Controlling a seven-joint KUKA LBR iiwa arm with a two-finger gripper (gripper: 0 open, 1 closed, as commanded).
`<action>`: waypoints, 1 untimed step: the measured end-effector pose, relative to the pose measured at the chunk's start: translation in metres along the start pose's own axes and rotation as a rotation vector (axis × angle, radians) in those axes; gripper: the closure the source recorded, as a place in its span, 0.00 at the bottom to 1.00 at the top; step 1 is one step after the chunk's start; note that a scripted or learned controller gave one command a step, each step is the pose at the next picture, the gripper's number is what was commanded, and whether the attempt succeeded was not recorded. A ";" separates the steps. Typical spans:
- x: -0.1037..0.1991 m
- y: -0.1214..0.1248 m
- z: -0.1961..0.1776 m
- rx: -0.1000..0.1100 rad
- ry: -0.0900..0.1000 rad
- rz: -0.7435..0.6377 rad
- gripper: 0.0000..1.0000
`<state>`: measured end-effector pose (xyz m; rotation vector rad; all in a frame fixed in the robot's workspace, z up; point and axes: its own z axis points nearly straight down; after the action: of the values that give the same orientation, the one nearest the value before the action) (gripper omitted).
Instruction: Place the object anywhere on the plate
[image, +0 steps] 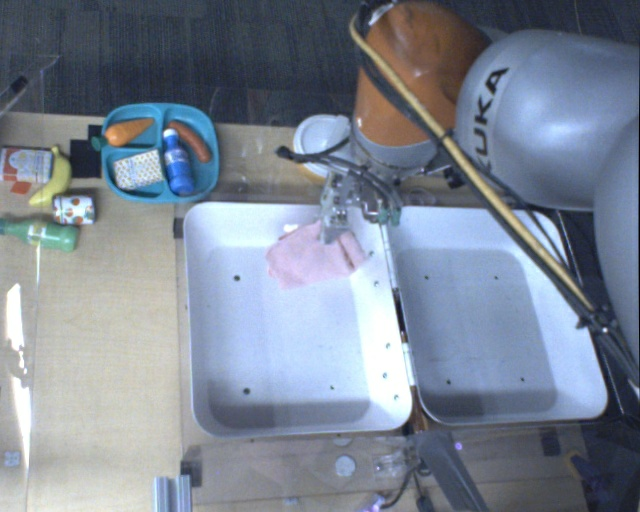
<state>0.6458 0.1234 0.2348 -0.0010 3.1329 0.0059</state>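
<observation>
A pale pink plate (308, 260) lies in the left white bin (250, 380), near its far right corner. My gripper (337, 222) hangs from the orange-banded wrist (410, 70) directly over the plate's far right edge, low and close to it. Its tip overlaps the pink surface, and I cannot make out any object between it and the plate. A small pale bit (291, 230) peeks out at the plate's far left edge.
The right white bin (500, 330) sits beside the left one. A blue divided tray (160, 150) with toy food stands at the back left, with a banana (52, 178), a can (73, 209) and a green bottle (40, 234) nearby. A white cup (320, 135) stands behind the bins.
</observation>
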 end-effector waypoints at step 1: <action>0.002 0.052 0.007 0.000 0.001 -0.003 1.00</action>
<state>0.6438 0.1753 0.2277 -0.0063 3.1339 0.0058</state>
